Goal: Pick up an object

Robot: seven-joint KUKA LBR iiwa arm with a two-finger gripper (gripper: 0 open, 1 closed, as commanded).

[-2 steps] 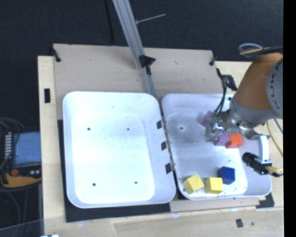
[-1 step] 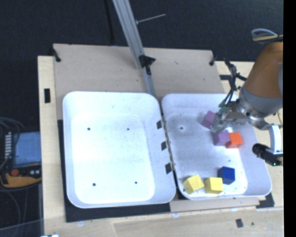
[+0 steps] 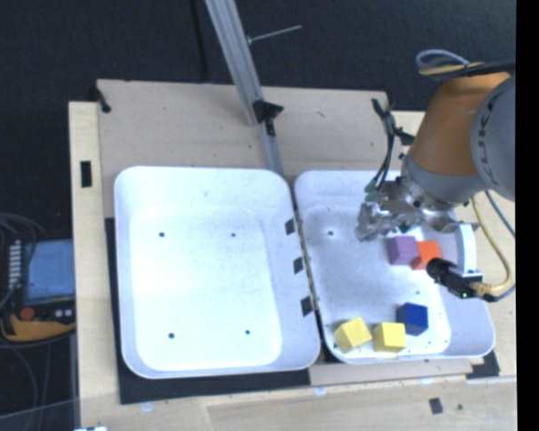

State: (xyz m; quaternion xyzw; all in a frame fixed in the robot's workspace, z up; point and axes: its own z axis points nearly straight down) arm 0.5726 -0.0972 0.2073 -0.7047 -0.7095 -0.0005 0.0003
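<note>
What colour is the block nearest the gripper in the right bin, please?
Purple; the block shows best in the camera view, just below the gripper.

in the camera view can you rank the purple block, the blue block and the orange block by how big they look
1. purple block, largest as it looks.
2. blue block, a little smaller; close to the purple one, so that gap is unsure.
3. orange block, smallest showing, though the purple block and arm parts partly hide it.

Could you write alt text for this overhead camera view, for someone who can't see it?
A grey-and-orange robot arm's gripper hangs over the right bin, near purple and orange blocks; two yellow blocks and a blue block lie nearer.
</note>
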